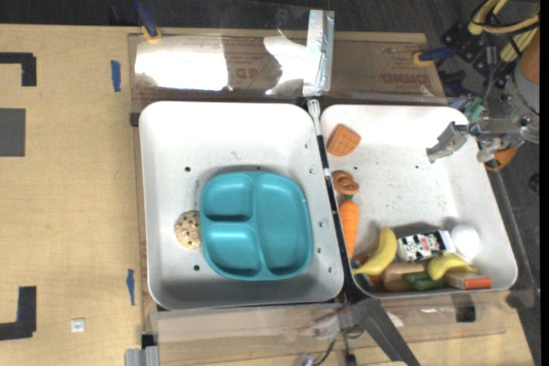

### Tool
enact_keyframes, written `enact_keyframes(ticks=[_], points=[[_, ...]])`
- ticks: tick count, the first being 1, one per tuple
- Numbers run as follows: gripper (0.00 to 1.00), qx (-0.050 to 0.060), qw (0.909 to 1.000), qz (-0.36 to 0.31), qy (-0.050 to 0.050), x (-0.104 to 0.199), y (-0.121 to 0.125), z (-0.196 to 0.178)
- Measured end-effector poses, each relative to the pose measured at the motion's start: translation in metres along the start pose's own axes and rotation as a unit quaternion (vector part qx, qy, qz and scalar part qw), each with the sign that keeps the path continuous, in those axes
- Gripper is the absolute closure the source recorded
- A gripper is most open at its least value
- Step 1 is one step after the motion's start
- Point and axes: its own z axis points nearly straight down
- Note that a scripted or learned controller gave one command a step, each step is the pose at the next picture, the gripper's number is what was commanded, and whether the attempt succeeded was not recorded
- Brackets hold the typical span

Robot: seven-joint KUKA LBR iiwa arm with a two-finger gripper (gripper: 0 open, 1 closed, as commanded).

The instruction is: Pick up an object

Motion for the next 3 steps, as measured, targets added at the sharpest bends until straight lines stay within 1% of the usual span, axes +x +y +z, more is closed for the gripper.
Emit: enact_keyframes(ticks=[1, 2, 3], points=[[0.0, 0.001, 0.9994, -0.034, 0.0, 0.001, -0.071, 0.129], [0.0, -0.004, 0.9923, -0.124, -0.002, 0.055, -0.072, 0.17], [0.0, -0.004, 0.9918, -0.128, -0.001, 0.049, -0.031, 0.17]])
